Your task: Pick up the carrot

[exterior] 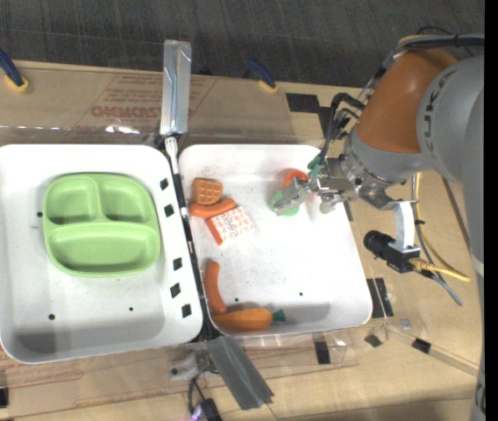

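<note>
Here's the arm (pixel 424 103), reaching in from three o'clock, its grey body cut off by the frame edge and the orange band bulging over the bench. The gripper (pixel 312 185) hangs over the right bin (pixel 337 270), up around two o'clock of its floor. Whether it is spread or closed, I cannot tell: the wrist's dark hardware blocks the view from above. Right against its tip sit a small red-orange piece (pixel 295 177) and a grey-green piece (pixel 285 202). What either one is, or whether either is gripped, is too blurred to call.

The carrot (pixel 242 319) lies way down at six o'clock of the same bin, flat along the near wall, its green top pointing toward three o'clock. It is well apart from the gripper. Just at its ten o'clock a reddish sausage (pixel 213 286) runs along the left wall, its lower end touching or nearly touching the carrot.

Up at ten o'clock a waffle (pixel 207 189) overlaps something orange, mostly hidden. A red-and-white carton (pixel 231 224) sits just beside them. The left bin (pixel 12 305) holds a green divided plate (pixel 100 223).
</note>
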Controlling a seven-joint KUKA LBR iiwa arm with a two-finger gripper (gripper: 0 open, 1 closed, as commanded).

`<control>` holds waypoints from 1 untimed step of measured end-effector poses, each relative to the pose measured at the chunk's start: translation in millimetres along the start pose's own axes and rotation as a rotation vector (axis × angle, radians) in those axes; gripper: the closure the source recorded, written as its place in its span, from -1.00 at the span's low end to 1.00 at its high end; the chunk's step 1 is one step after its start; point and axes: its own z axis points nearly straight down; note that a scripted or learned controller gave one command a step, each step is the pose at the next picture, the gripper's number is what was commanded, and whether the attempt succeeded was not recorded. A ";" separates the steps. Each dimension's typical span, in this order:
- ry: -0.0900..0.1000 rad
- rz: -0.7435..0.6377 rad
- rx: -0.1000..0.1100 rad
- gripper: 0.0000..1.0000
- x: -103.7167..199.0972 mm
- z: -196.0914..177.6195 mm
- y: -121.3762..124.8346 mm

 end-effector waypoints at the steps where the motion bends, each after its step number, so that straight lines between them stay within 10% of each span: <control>1: 0.001 -0.298 0.001 -1.00 66.4 69.7 -84.6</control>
